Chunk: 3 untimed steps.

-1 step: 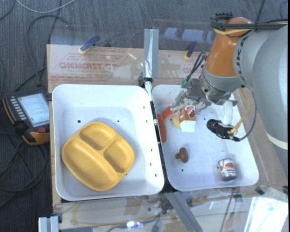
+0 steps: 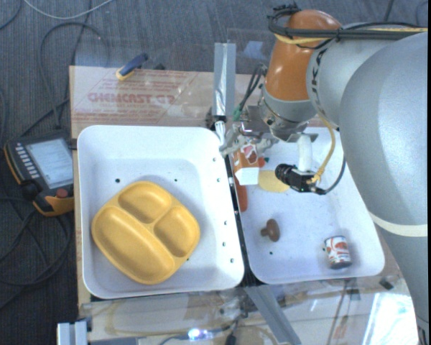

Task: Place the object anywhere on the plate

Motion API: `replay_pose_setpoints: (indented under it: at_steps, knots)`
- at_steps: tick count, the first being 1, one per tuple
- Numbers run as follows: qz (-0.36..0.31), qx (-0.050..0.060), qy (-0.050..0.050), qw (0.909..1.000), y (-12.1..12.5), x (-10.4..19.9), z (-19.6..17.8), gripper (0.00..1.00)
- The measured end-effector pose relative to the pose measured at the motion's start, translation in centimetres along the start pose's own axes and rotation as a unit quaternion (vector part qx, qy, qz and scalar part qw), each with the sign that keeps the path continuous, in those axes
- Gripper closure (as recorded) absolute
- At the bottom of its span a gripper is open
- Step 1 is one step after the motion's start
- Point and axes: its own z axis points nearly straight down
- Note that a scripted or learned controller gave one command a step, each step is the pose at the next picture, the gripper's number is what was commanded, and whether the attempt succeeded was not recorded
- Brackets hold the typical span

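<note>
A yellow plate (image 2: pixel 146 231) with three compartments lies in the left bin (image 2: pixel 108 146), slightly toward its front. My gripper (image 2: pixel 243 144) hangs low over the far left corner of the right bin (image 2: pixel 359 261), just past the divider between the bins. Right under and beside it sit a red and white item (image 2: pixel 248 154), a white block (image 2: pixel 248 177) and a long reddish-orange piece (image 2: pixel 241 192) along the bin wall. A flat pale yellow piece (image 2: pixel 271 185) lies just right of them. The arm's wrist hides part of this cluster.
A small brown knob-shaped object (image 2: pixel 271 229) rests mid-bin on the right, and a small red and white can (image 2: pixel 337 251) lies near the front right corner. A handheld pendant (image 2: pixel 42 165) sits off the bench to the left. The arm's big grey body covers the right side.
</note>
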Motion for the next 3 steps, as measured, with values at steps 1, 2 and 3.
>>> replay_pose_setpoints:
  at_steps: [1,2,3]
  knots:
    - [0.020,0.000,0.000,0.9998,-8.0,9.8,0.0,1.00]
    - [-0.099,0.001,0.000,0.9951,-10.7,17.7,2.4,1.00]
    - [-0.098,0.001,0.000,0.9951,-10.6,17.7,2.3,0.00]
